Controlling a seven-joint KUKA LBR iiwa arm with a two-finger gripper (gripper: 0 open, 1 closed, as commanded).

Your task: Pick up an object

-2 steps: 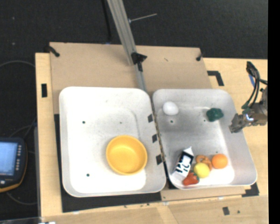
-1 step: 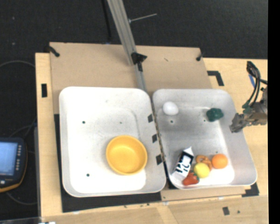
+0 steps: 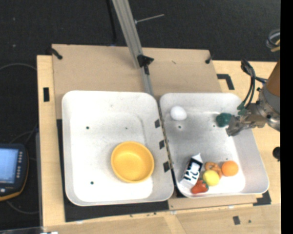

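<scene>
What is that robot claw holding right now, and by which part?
It cannot be told. The gripper sits right beside a small green object in the right bin, but the view doesn't show it between the fingers.

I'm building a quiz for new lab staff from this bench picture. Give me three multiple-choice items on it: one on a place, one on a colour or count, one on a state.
1. Where does the yellow bowl lie?
A. in the left bin
B. in the right bin
C. on the bench outside the bins

2. What colour is the ball near the top left corner of the right bin?
A. white
B. blue
C. black

3. How does the white and black carton lie?
A. by itself in the middle of the left bin
B. beside the cluster of small fruits at the near edge of the right bin
C. inside the yellow bowl

Answers:
1 A: the bowl sits in the near half of the left bin.
2 A: the ball is white, like the bin.
3 B: the carton lies against the fruits in the right bin.
</scene>
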